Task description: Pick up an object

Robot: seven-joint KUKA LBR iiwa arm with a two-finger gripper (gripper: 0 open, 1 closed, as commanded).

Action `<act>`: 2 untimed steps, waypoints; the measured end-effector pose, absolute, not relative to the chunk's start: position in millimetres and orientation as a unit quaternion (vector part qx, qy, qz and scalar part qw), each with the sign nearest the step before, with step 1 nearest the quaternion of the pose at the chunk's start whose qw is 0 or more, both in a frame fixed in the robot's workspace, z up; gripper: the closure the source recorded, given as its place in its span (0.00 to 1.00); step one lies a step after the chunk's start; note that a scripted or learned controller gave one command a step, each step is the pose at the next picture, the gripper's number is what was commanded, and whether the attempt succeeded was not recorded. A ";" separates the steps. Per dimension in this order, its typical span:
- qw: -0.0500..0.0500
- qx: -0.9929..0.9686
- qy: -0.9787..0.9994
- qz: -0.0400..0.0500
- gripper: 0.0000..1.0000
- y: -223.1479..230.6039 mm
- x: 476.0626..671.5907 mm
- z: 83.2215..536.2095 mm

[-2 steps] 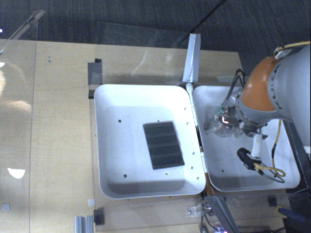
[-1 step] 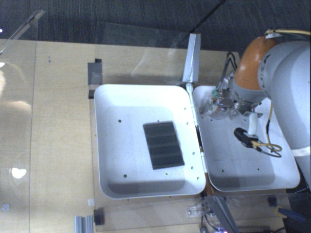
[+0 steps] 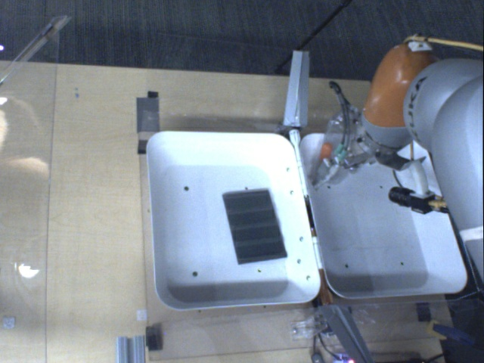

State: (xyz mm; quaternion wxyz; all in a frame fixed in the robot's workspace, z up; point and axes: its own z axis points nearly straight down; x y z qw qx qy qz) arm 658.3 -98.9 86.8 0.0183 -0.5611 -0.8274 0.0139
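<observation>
Two shallow white bins sat side by side on the wooden bench (image 3: 83,225). The left bin (image 3: 170,278) held one dark, ribbed rectangular pad (image 3: 254,225), which lay flat near that bin's middle, turned a little askew to the walls. A grey upright post (image 3: 295,89) stood just behind the seam between the bins. The grey arm (image 3: 446,104), with its orange band (image 3: 393,85), reached over the right bin (image 3: 393,271). The gripper (image 3: 333,161) hung low in the far corner of the right bin nearest the seam, close to a small orange-red object (image 3: 325,149) against the bin's back wall.
</observation>
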 end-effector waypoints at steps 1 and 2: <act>0.019 -0.559 -0.829 0.016 1.00 -99.0 657.4 96.0; -0.004 -0.524 -0.852 -0.002 1.00 -36.0 670.2 187.0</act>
